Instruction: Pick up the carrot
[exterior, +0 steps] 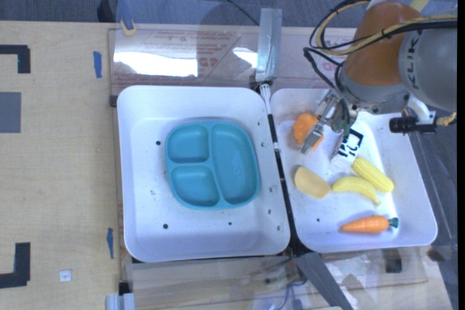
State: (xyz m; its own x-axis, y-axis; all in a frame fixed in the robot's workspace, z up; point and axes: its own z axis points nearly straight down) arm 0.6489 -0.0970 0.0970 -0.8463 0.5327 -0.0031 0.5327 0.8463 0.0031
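The carrot [367, 225], orange with a green top, lies on its side near the front edge of the right bin [418, 192]. My gripper [327, 144] hangs over the back part of that bin, well behind the carrot and to its left. Its two fingers [314, 139] are spread apart, so it stands open with nothing between them. The left finger sits right beside a round orange fruit [303, 127].
Between gripper and carrot lie a pale yellow slice [312, 183], a banana [356, 187] and a corn cob [373, 173]. The left bin [138, 156] holds a blue divided plate [212, 163]. A clear panel and a metal post stand behind the bins.
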